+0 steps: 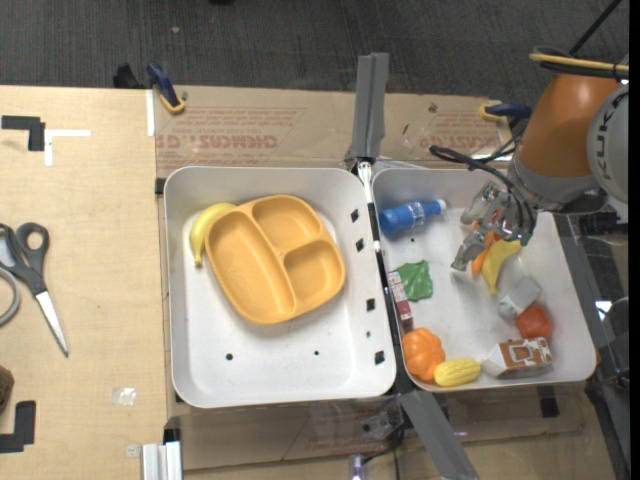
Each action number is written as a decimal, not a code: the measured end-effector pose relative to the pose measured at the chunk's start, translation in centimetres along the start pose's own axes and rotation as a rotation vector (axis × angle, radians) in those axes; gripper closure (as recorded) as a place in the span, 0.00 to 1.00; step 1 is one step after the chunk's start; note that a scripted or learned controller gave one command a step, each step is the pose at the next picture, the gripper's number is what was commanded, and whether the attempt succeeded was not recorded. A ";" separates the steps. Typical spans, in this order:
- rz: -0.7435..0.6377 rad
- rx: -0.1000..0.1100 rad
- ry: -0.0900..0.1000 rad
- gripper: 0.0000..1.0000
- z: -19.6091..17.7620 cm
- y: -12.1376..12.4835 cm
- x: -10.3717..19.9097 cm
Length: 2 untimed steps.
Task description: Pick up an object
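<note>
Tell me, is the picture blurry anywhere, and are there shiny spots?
Camera view: mostly sharp, evenly lit; the metal gripper over the right white bin looks slightly smeared; soft glare on the orange divided plastic plate; faint shadow beneath that plate in the left white bin.

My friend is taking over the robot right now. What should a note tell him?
Gripper: low in the right bin, over its upper right part; whether it grips anything can't be told.
Right bin things: blue bottle, green piece, orange-and-yellow toy beside the gripper, orange pumpkin, yellow corn.
Left bin: yellow divided plate, with a banana at its edge.
Done: nothing visibly lifted.
Left: grab one object and raise it.
</note>
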<state>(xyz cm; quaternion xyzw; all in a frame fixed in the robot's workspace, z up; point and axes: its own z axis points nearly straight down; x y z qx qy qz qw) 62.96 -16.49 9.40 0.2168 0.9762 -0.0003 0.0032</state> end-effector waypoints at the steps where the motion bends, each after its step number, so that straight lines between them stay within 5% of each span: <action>1: -0.004 0.000 -0.006 1.00 -1.1 0.1 -0.1; 2: 0.080 -0.001 0.001 1.00 -9.9 7.5 1.8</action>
